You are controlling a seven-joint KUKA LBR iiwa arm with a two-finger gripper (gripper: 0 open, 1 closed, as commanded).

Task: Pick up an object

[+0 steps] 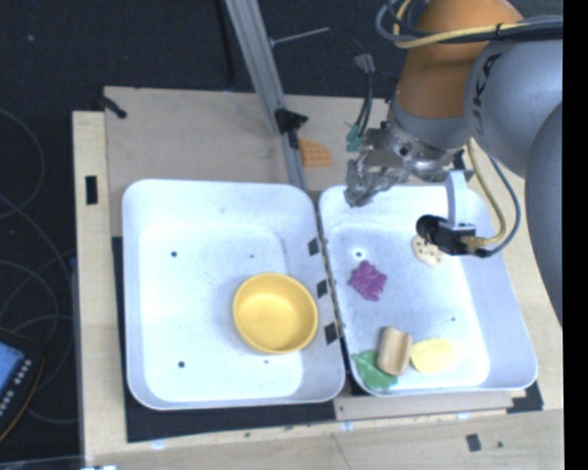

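My gripper (pixel 359 192) hangs over the far left corner of the right bin (pixel 490 302), with nothing visible between its fingers. Below it in that bin lie a purple lumpy piece (pixel 367 280), a tan cylinder (pixel 393 350), a yellow rounded piece (pixel 432 356) and a green piece (pixel 368 370) at the near edge. A small spotted beige object (pixel 428 252) rests near the bin's right side. A yellow bowl (pixel 273 312) sits in the left bin (pixel 176 253).
A slanted metal rail (pixel 260 67) rises behind the bins. An orange waffle-like piece (pixel 315 153) lies on the bench beyond them. Black cables with a connector (pixel 451 235) hang from the wrist over the right bin.
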